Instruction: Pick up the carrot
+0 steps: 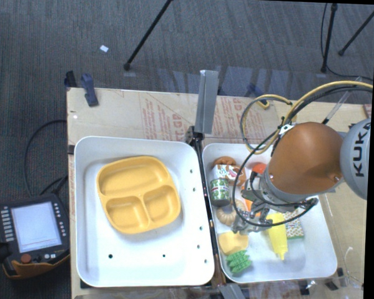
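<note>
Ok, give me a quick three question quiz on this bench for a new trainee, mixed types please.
1. True or false: the yellow tray sits in the left bin.
2. Which bin is the arm over? A) left B) right
3. Fill in: the green toy lies at the ___ edge of the right bin.

Key: 1 true; 2 B; 3 near (bottom).

A divided plate (138,194) lies in the left bin (82,234); a can (221,184) stands in the right bin (318,262)
</note>
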Controlling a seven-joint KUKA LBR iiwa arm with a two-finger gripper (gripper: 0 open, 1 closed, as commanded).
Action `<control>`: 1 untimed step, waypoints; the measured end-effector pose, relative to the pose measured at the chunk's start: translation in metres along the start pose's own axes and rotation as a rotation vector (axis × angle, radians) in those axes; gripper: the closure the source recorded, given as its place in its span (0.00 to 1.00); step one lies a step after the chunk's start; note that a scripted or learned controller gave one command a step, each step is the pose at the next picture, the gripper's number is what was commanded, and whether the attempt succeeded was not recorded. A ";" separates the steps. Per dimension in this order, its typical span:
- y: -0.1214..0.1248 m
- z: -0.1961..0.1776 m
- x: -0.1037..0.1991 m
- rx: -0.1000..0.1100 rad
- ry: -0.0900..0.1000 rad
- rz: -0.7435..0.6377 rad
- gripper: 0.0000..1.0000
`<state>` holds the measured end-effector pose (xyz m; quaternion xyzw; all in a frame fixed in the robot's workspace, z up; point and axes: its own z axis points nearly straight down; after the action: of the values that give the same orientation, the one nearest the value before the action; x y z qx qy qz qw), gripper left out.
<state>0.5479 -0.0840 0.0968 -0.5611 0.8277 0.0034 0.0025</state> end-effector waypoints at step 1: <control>0.001 -0.009 -0.003 -0.001 -0.004 0.004 1.00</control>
<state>0.5483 -0.0815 0.1062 -0.5593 0.8289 0.0050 0.0038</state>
